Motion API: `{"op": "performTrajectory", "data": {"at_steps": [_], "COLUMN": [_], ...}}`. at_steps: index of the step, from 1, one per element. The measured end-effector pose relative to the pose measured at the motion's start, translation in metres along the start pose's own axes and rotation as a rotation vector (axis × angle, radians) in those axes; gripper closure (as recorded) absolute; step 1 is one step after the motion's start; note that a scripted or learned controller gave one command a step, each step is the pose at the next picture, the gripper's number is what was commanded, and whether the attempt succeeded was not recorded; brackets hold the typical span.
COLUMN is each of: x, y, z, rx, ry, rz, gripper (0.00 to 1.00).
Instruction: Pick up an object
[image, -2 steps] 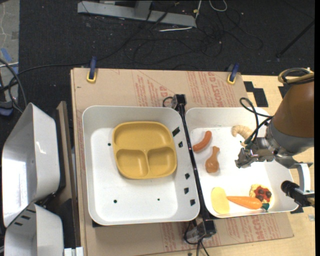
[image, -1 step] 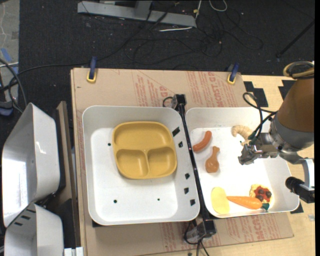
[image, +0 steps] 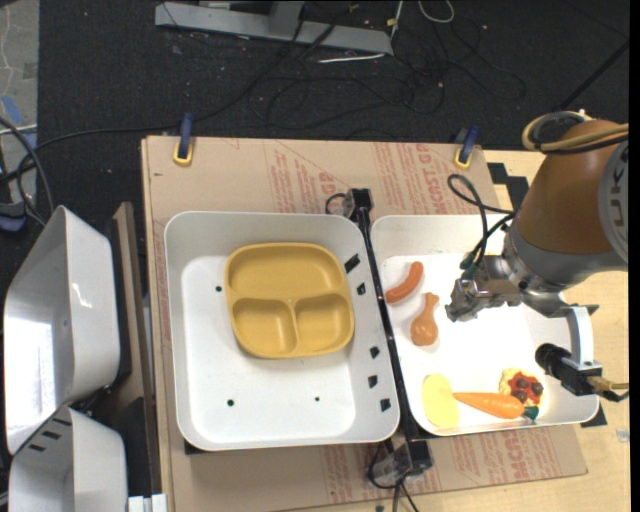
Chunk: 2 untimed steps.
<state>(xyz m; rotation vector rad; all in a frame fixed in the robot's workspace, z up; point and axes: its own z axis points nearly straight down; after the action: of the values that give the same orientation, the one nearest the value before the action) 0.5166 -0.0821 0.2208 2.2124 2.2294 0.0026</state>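
Two shallow white bins sit side by side on a cardboard-covered bench. The left bin (image: 200, 400) holds a yellow divided plate (image: 290, 298), lying flat in the bin's upper half.

All remaining positions are given relative to the right bin (image: 440, 235). A toy sausage (image: 404, 283) lies in its upper left area, tilted. Just below the sausage, near but apart from it, lies a toy drumstick (image: 425, 320), narrow end upward. Along the bin's lower edge a pale yellow piece (image: 438, 398) sits at the lower left, and a toy carrot (image: 490, 404) lies nearly flat beside it, its tip touching or overlapping the yellow piece. At the carrot's thick end, toward the bin's lower right corner, sits a small multicoloured toy (image: 523, 385) of red, yellow and dark tones; its kind is not discernible.

The arm enters over the bin's right side. The gripper (image: 466, 300) is positioned over the bin's middle, to the right of the drumstick and apart from it. Nothing is seen between its parts; whether it is parted or closed cannot be determined from this angle.
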Motion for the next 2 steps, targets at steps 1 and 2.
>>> {"op": "performTrajectory", "data": {"at_steps": [1,2], "x": [0.056,0.106], "y": [0.011,0.01], "z": [0.008,-0.002], "rx": [0.001,0.001], "ry": [-0.001,0.0], "rz": [0.002,0.001], "gripper": [1.0,1.0]}}
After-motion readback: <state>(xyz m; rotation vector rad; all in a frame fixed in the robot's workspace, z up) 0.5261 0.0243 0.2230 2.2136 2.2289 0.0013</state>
